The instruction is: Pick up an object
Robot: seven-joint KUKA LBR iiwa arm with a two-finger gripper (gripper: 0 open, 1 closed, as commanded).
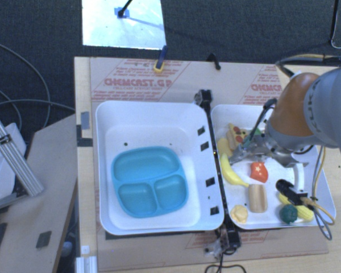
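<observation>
My gripper (245, 149) hangs low over the upper left part of the right bin (328, 193). It sits just right of a pizza slice (235, 134) and above a yellow banana (232, 173). A red piece of toy food (259, 172) lies just below and to the right of the gripper. Further toward the front of that bin lie a tan bread roll (257, 198), a small pale yellow piece (239, 212), a green broccoli (288, 214) and a yellow corn cob (303, 211). Nothing is visibly held.
The left bin (153, 118) holds a blue divided tray (149, 180). A black divider (211, 158) runs between the two bins. The arm's orange band and grey wrist (298, 115) cover the back right of the right bin.
</observation>
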